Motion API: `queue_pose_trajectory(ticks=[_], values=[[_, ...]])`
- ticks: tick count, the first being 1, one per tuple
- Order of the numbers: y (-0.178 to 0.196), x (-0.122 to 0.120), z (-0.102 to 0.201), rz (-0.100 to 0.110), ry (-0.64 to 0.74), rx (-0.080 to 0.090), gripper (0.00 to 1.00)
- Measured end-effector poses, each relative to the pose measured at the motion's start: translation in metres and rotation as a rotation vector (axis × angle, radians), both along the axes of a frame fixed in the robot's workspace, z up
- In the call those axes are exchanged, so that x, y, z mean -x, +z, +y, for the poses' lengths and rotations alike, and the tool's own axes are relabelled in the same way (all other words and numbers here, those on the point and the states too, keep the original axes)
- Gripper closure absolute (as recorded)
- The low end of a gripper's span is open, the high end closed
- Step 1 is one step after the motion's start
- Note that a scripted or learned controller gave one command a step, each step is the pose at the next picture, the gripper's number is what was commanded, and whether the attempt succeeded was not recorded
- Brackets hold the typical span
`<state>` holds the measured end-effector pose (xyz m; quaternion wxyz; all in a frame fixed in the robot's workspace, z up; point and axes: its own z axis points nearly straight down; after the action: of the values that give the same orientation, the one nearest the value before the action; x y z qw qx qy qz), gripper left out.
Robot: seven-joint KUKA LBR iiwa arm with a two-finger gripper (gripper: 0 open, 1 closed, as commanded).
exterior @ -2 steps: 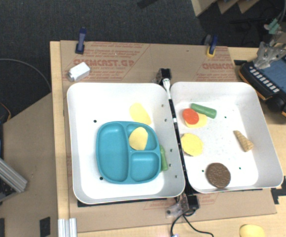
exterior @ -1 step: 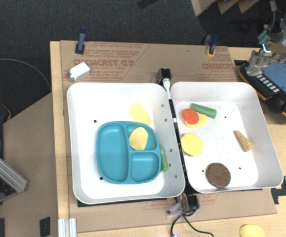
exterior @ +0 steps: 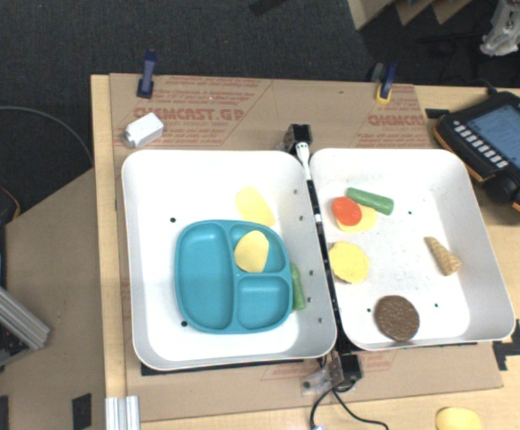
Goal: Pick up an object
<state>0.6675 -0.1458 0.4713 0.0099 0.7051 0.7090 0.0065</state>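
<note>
The gripper (exterior: 509, 21) hangs beyond the bench; whether it is open or closed cannot be told. Well below and left of it, the right bin (exterior: 475, 240) holds a green stick (exterior: 369, 201), an orange disc (exterior: 347, 211) and a cone (exterior: 442, 255). Farther left lies a teal tray (exterior: 208, 280).

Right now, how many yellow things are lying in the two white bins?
3: a yellow piece in the teal tray's upper compartment, another on the left bin floor behind the tray, and a yellow disc in the right bin near the divider.
</note>
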Motion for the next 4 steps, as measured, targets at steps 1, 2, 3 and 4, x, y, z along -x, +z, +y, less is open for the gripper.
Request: queue_pose_trajectory(ticks=[1, 2, 3, 4], values=[[-0.109, 0.002, 0.000, 0.033, -0.006, -0.006, 1.00], [0.076, 0.001, 0.013, 0.001, -0.003, 0.001, 1.00], [-0.062, 0.013, -0.013, 0.037, -0.009, -0.006, 1.00], [-0.121, 0.044, -0.043, 0.030, -0.009, -0.005, 1.00]])
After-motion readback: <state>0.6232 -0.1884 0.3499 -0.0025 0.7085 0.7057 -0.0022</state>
